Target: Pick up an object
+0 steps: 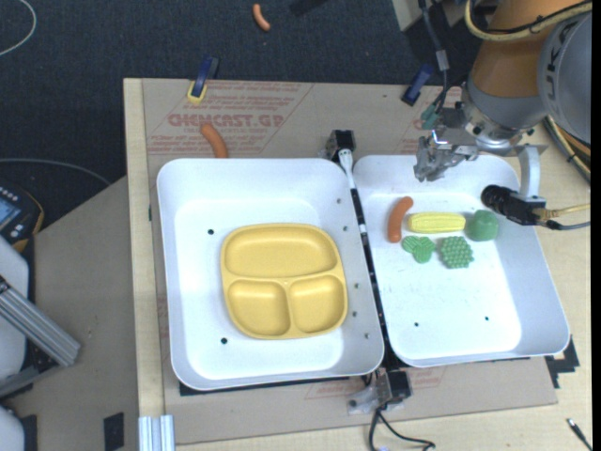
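Toy food lies in the right bin (pixel 526 299): an orange sausage (pixel 399 218), a yellow corn cob (pixel 437 223), a small green broccoli piece (pixel 418 248), a knobbly green piece (pixel 455 252) and a green round piece (pixel 484 225). My gripper (pixel 434 164) hangs over the back of the right bin, a little behind the sausage and corn. Nothing shows between its fingers.
A yellow three-compartment plate (pixel 282 278) sits in the left bin (pixel 188 252). An orange sausage (pixel 215 140) lies on the cardboard behind the left bin, and another one (pixel 261 17) on the dark floor. A black clip (pixel 342 145) sits between the bins.
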Robot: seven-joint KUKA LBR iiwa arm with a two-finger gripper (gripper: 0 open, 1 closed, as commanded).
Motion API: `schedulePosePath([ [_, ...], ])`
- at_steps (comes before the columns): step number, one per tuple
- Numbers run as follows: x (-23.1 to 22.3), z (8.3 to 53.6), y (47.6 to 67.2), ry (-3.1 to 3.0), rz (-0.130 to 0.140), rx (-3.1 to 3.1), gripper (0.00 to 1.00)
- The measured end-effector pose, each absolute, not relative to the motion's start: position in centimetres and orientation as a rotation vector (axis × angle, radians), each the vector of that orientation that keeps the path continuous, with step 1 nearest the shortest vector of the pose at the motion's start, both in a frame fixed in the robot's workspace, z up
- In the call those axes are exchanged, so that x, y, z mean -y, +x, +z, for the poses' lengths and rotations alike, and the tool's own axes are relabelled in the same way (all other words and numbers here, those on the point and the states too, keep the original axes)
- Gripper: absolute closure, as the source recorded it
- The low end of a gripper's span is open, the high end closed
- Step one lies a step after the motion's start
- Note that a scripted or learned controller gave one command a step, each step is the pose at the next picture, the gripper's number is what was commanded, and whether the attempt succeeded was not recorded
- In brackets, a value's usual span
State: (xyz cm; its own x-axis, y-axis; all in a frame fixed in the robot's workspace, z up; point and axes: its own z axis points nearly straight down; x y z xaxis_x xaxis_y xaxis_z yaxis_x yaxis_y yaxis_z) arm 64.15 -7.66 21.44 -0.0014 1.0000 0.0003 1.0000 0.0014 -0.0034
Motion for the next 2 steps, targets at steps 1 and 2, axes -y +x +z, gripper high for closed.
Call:
schedulePosePath([
  [1,6.94,22.41,64.02,-2.221,-0.002,2.224,1.0],
  [2,7.35,23.18,64.45,-2.223,-0.003,2.224,1.0],
])
